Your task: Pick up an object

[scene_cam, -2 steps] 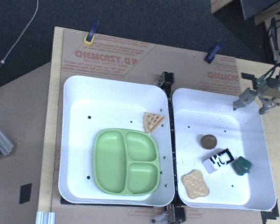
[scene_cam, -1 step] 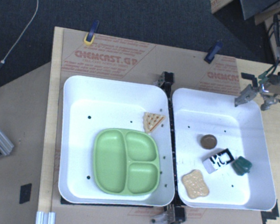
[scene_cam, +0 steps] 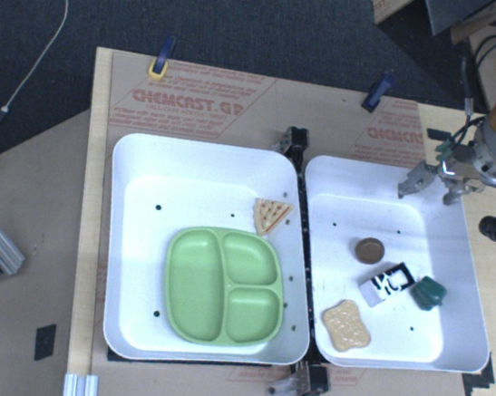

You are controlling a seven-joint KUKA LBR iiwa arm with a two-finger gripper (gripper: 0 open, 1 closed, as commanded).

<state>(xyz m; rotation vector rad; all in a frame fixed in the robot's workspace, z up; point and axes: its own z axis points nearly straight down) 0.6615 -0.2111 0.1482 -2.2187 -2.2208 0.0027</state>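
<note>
Camera view: the tool (scene_cam: 435,181) hangs over the far rim of the right bin (scene_cam: 468,260), its two fingers apart and nothing between them.

Taking the black-and-white block (scene_cam: 389,283) in that bin as landmark: a brown disc (scene_cam: 370,250) lies just behind it to the left; a teal lump (scene_cam: 429,293) sits just right of it, close or touching, I cannot tell which; a tan toast-shaped piece (scene_cam: 345,325) lies in front of it to the left.

The block looks light and stiff, probably the easiest to take, across its shorter sides; the disc and toast lie flat and look likely to slip from the fingers.

The left bin (scene_cam: 126,221), well left of the block, holds a green tray (scene_cam: 222,285) with three hollows and a waffle wedge (scene_cam: 270,214) just behind it.
</note>
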